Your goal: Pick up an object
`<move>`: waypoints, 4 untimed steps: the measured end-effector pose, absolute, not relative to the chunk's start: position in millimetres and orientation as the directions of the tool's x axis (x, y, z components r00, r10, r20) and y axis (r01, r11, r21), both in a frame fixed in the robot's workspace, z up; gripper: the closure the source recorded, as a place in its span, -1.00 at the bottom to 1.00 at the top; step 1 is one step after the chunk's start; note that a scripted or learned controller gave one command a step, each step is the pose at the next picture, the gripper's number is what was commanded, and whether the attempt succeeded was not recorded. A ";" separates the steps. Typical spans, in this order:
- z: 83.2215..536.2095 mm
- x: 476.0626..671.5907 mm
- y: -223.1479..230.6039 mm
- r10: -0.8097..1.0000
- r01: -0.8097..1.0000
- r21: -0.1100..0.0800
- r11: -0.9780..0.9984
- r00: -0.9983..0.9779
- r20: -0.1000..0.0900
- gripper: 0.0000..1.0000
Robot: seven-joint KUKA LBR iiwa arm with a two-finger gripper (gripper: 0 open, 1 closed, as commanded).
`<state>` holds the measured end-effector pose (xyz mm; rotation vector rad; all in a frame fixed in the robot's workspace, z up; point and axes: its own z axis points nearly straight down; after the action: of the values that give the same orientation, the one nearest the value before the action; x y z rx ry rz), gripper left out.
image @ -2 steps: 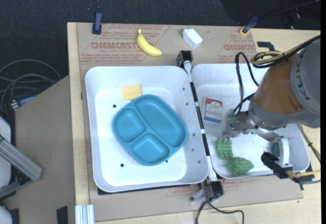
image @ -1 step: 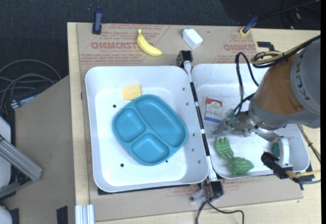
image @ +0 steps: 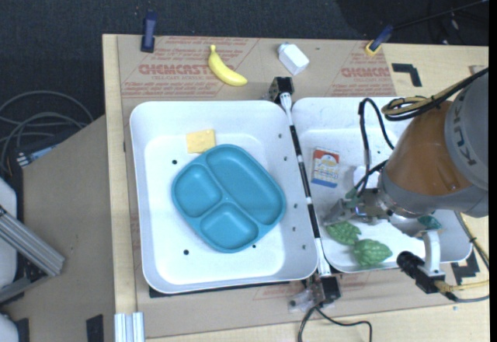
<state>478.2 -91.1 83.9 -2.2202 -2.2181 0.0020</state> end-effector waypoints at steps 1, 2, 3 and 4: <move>84.3 478.9 -111.5 1.000 1.000 0.000 -0.001 0.001 -0.001 -1.00; 84.2 478.9 -101.4 1.000 1.000 0.000 0.000 0.000 0.001 -1.00; 94.0 479.0 -101.8 1.000 1.000 0.001 -0.001 0.001 0.000 1.00; 184.9 479.6 -83.7 1.000 1.000 0.001 0.001 -0.001 0.000 1.00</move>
<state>479.6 -83.7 184.9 -2.2211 -2.2230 -0.0012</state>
